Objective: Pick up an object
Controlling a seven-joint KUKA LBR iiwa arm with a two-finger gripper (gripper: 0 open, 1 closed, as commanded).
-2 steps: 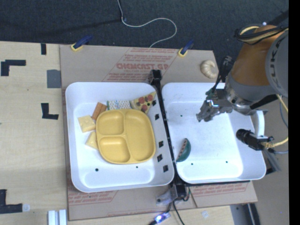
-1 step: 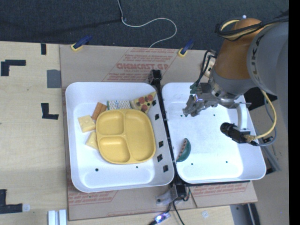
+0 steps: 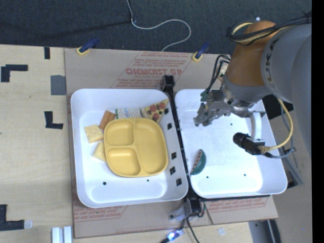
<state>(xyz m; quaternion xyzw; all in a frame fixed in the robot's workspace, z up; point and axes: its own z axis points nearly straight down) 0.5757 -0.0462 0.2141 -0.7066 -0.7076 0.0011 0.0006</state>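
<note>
Nearest the camera, at six o'clock in the right bin point(image 3: 273, 184), lay a small green object point(image 3: 198, 162), close to the divider. Left of it, at nine o'clock, the left bin point(image 3: 81, 135) held a yellow divided plate point(image 3: 135, 147) with small food-like pieces point(image 3: 99, 126) tucked around its far edge. Farther back, at one o'clock from the green object, the gripper point(image 3: 207, 113) hung over the right bin's bare floor, well apart from the green object; whether it was clenched or released could not be told.
</note>
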